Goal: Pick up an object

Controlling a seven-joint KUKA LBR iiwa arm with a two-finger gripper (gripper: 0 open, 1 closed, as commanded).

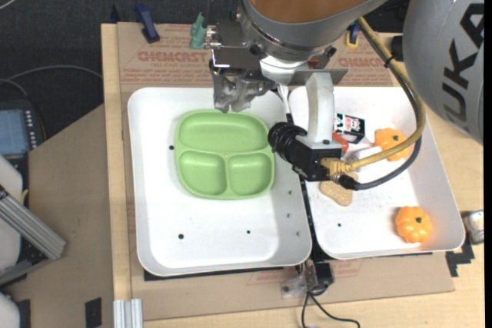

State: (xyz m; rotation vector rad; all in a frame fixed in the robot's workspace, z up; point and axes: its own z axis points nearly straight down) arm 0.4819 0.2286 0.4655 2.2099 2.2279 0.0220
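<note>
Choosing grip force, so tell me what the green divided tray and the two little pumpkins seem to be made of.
Green divided tray: looks like moulded plastic, matte with a soft sheen, rounded one-piece compartments. Front pumpkin and back pumpkin: probably plastic or foam, uniform orange ribbed surface; the picture cannot settle which.

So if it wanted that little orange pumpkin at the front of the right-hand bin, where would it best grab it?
Probably across the round body of the pumpkin, coming straight down from above. It sits by itself on the floor of the right bin, with open space on its sides, so the pincer fingers could close on two opposite sides. Its ribbed, rounded shape might slip, so gripping around the widest part looks safest.
</note>
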